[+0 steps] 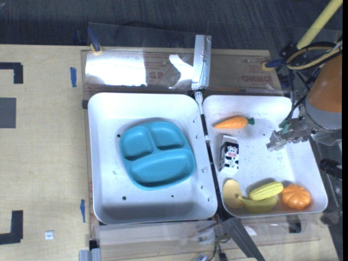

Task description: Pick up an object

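The right bin holds an orange carrot with a green top near its far left, a small black-and-white cow-patterned box by its left wall, and a yellow banana, a yellow corn cob and a small orange pumpkin along its near edge. My gripper hangs over the right half of this bin, right of the carrot and above the pumpkin. Nothing shows between its fingers.
The left bin carries a blue divided plate in its middle. A shiny plastic sheet and cardboard lie behind both bins. Cables and a yellow hose hang at the top right beside the arm.
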Tool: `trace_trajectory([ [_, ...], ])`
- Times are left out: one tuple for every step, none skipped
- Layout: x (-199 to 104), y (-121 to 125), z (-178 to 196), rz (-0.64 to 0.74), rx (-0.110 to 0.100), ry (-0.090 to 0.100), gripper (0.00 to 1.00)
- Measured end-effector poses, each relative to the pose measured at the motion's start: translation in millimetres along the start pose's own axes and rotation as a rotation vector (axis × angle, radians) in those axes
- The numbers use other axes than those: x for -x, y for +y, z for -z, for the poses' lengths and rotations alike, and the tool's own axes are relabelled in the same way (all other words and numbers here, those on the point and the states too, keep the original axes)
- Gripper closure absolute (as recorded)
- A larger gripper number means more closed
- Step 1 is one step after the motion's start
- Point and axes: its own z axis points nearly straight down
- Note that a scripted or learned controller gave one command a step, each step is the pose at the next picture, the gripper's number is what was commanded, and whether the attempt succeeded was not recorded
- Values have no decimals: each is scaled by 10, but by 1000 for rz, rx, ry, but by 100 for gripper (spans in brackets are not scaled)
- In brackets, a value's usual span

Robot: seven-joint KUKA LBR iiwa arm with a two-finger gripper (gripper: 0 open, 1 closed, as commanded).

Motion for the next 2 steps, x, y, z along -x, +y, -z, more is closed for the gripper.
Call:
trace_trajectory([
  [225, -305, 1551, 30, 13, -6, 100],
  [-537, -412, 1363, 78, 1, 0, 100],
])
